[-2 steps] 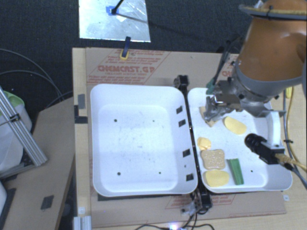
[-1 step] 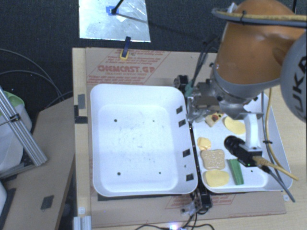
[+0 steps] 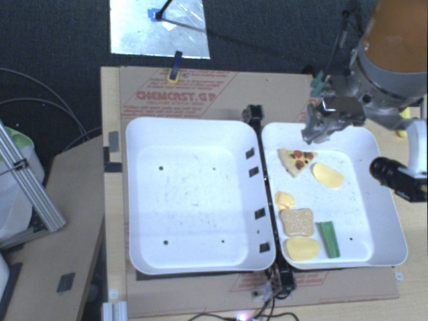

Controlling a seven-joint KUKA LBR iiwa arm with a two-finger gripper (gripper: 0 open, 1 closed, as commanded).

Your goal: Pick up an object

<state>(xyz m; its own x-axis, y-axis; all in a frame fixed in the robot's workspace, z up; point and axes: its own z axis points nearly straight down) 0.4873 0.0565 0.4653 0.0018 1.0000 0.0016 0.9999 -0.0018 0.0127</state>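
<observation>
Two shallow white bins sat side by side on the bench you were watching: the left bin (image 3: 194,192) and the right bin (image 3: 381,212), which held every loose item. The gripper (image 3: 319,131) hung over the far left corner of the right bin, below the grey arm (image 3: 388,79) with its orange band (image 3: 401,19). You could not tell from this view whether the fingers were spread or pressed together, since they appeared only as a blurred grey mass; nothing could be seen between them. The nearest object was the pizza slice (image 3: 296,160), lying flat on the bin floor just in front of and slightly to the left of the gripper in the picture, apart from it. Beside the slice, toward the bin's right wall, lay a yellow oval piece (image 3: 328,174). Nearer the front rim you had a small yellow chunk (image 3: 285,200), a tan waffle-like square (image 3: 297,222) touching it, a larger yellow oval (image 3: 302,249) at the front, and a green strip (image 3: 328,239) just beside the square. A black cylindrical part (image 3: 394,176) projected over the right rim.
</observation>
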